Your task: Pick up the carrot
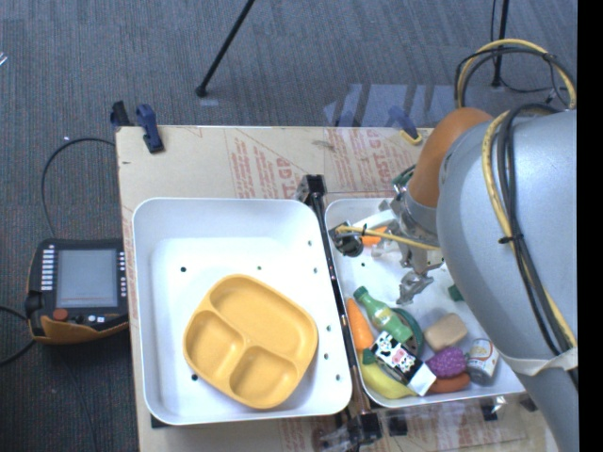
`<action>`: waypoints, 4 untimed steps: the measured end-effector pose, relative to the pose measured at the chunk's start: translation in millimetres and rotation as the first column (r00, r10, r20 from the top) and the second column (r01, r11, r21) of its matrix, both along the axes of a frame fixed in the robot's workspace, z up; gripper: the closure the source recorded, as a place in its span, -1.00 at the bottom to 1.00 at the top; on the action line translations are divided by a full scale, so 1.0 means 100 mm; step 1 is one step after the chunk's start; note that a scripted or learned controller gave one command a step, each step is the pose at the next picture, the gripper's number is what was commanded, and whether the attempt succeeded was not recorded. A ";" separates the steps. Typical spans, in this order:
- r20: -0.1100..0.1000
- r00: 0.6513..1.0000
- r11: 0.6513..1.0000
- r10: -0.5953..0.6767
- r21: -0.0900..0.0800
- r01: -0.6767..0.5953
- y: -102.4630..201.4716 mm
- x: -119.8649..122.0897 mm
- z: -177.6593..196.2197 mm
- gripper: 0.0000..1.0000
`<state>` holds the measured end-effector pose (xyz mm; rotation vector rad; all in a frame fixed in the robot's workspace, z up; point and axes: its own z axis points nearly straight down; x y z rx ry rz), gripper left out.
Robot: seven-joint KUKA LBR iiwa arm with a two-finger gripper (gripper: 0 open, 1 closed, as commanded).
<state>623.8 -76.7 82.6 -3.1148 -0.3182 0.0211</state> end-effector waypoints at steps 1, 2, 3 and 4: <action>-0.015 1.000 1.000 0.007 0.005 -0.007 0.01 -0.02 0.05 1.00; 0.007 1.000 1.000 0.014 -0.002 -0.014 0.37 -0.56 1.05 1.00; 0.007 1.000 1.000 -0.003 -0.004 0.003 0.43 -0.48 1.57 1.00; 0.002 1.000 1.000 -0.003 -0.005 0.003 0.22 -0.46 1.62 1.00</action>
